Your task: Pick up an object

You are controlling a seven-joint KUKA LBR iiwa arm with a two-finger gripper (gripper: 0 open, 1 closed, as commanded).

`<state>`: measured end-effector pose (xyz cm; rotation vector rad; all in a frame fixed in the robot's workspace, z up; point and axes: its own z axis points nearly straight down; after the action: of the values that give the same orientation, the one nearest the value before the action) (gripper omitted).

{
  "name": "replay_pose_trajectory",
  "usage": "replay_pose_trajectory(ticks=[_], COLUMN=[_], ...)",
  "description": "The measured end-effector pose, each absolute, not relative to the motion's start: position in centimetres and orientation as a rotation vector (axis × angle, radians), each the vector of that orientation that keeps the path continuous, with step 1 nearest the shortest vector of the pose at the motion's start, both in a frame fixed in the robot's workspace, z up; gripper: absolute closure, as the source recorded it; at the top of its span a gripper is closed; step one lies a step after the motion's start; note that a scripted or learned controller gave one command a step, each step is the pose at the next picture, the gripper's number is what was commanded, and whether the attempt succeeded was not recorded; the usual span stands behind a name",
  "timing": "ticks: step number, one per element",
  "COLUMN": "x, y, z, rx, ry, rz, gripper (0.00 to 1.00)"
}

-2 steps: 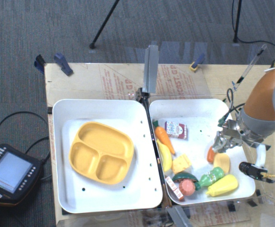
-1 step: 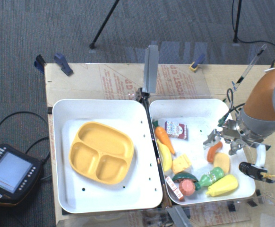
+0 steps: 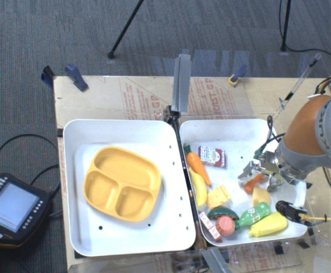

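place: robotics lab | evidence: teach pendant [image 3: 9,208] on grey carpet at left | tripod legs [image 3: 128,23] far | clamps [image 3: 75,77] on cardboard-topped table [image 3: 125,98] | two white bins [image 3: 74,147]

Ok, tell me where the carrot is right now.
The carrot lies in the right bin, against its left wall, with the banana just below it and the small red carton to its right.
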<state>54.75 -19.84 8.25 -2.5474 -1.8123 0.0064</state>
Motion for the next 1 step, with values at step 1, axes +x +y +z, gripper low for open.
replay_pose_trajectory(ticks=[1], x=[54.56], y=[-19.94], z=[8.91], rx=[-2.544], ry=[-1.807], rz=[0.015], gripper=[1.00])
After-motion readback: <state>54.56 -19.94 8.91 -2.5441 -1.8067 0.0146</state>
